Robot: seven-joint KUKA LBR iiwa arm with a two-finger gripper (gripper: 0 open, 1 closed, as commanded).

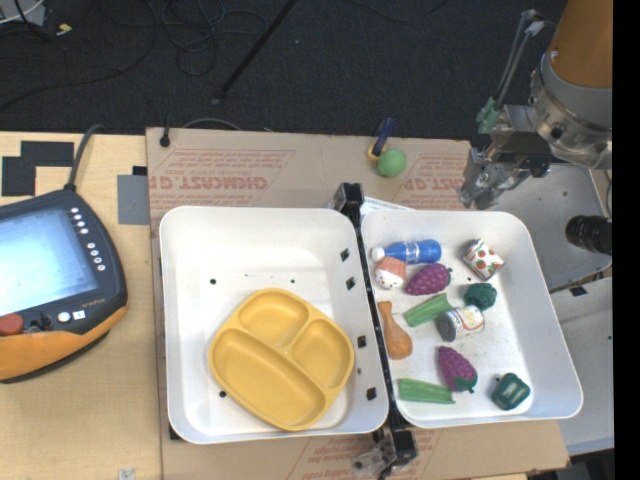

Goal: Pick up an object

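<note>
Nearest the camera, in the right bin (560, 368), lie a dark green block (511, 392) at the front corner, a flat green pod (425, 392) and a purple grape bunch (456, 366). Just behind them sit an orange-brown drumstick shape (395, 333) against the dividing wall, a small jar (465, 321), a green pepper piece (427, 309) and a dark green round piece (481, 295). Further back are a second purple bunch (428, 279), a small red-and-white piece (390, 272), a blue bottle (412, 252) lying on its side and a patterned white cube (483, 259). All of them are loose, and several lie touching or just beside one another. The left bin (200, 238) carries a yellow divided plate (281, 357).

Beyond the right bin's far rim, the tool (484, 183) hangs above the bench (270, 168), outside the bin and well apart from every object in it. It grips nothing, and I cannot tell how its closing parts stand. A green ball (392, 162) rests on the cardboard near it, at the back. A handheld control pendant (55, 278) lies off to the left.

By my reading, the task stands at its start: no object is chosen or lifted. The next move calls for bringing the tool over the right bin and down onto a single piece. The patterned cube looks the nearest candidate, and it stands fairly clear of its neighbours.
</note>
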